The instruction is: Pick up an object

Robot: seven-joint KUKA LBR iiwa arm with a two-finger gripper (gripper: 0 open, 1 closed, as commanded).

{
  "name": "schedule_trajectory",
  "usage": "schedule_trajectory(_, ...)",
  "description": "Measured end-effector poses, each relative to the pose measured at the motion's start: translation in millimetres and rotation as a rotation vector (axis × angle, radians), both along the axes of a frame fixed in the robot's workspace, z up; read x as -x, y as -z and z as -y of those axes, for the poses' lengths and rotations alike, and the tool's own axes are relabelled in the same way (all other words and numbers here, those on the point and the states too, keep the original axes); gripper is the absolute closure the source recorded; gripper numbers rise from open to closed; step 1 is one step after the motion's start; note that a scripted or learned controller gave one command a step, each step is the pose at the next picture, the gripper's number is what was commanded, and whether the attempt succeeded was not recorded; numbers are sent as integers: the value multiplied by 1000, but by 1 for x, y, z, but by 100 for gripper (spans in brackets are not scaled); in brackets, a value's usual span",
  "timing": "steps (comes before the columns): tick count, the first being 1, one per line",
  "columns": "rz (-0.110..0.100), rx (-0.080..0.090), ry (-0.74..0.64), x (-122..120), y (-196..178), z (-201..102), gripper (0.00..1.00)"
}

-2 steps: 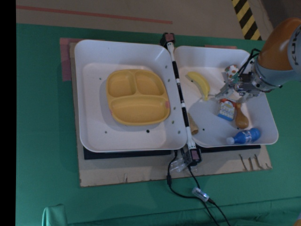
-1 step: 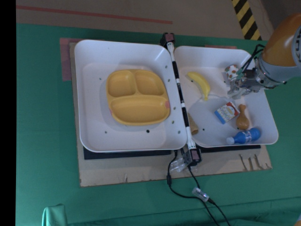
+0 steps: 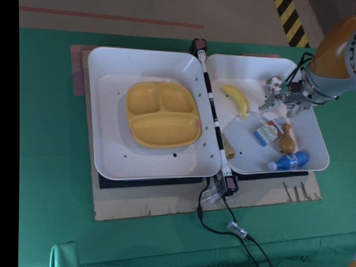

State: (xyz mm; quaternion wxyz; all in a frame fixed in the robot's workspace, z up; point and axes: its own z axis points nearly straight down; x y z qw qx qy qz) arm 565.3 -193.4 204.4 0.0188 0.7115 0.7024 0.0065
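My gripper (image 3: 277, 108) hovers over the upper right part of the right bin (image 3: 253, 65), with its fingers spread and nothing between them. Just below it lies a small red, white and blue carton (image 3: 268, 132). A brown drumstick (image 3: 287, 139) lies to the carton's right. A blue bottle (image 3: 288, 161) rests on its side near the bin's front right corner. The yellow banana (image 3: 236, 99) is to the left of the gripper. A small white and red toy (image 3: 273, 84) sits just above the gripper's left finger.
An ice cream cone (image 3: 228, 147) lies against the divider (image 3: 214, 115) between the bins. The left bin (image 3: 105, 149) holds a yellow divided plate (image 3: 162, 114). Cables (image 3: 233, 227) trail over the green cloth in front.
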Motion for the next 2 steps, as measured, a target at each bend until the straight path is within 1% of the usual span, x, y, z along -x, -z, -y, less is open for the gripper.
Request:
schedule_trajectory(1, -10, -4, -5, 63, 16, -3, 0)
schedule_trajectory(2, -12, -5, -6, 33, 16, -20, 0)
